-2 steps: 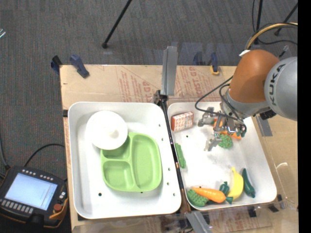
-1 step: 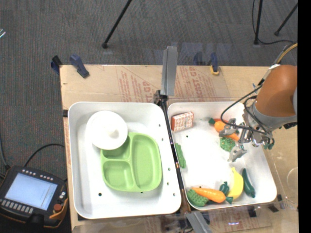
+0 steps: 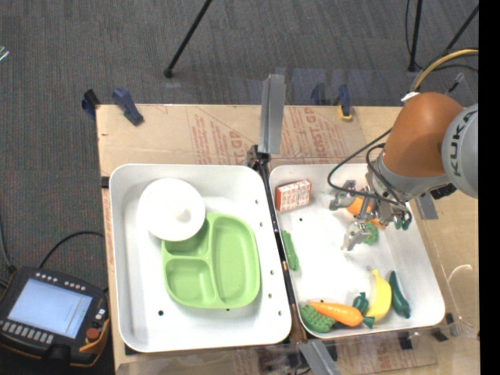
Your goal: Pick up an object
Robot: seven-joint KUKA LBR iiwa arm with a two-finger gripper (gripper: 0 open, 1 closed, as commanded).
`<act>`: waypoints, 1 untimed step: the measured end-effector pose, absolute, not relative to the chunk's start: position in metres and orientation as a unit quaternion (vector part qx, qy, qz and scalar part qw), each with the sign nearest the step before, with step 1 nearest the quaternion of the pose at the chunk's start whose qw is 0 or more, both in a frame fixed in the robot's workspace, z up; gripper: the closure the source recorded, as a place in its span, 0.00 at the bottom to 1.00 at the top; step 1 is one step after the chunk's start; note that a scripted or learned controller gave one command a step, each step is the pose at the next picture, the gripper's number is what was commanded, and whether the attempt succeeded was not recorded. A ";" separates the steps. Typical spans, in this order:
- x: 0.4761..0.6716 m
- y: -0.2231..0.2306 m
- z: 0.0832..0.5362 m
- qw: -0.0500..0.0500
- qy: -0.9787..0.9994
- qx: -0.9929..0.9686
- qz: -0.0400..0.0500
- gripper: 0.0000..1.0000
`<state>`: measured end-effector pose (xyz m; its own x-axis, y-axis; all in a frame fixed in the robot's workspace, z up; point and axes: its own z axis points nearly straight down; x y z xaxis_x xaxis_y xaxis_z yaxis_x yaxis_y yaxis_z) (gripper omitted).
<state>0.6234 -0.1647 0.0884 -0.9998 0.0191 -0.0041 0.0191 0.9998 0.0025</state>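
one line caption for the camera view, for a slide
KUKA arm's pincer low over the right bin of toy food; green divided tray and white bowl in the left bin.

one fixed camera | above bench point(image 3: 195, 135) | slanted down | both bins framed

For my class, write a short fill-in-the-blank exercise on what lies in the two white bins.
1. The green divided tray lies in the ____ bin.
2. Overlapping the tray's upper left corner is a ____ bowl.
3. The banana lies in the right bin, beside an orange ____.
4. The small box sits at the right bin's upper ____ corner.

Missing words: left; white; carrot; left
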 end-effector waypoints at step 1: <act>0.605 -0.195 0.088 0.001 1.000 -0.022 0.000 0.00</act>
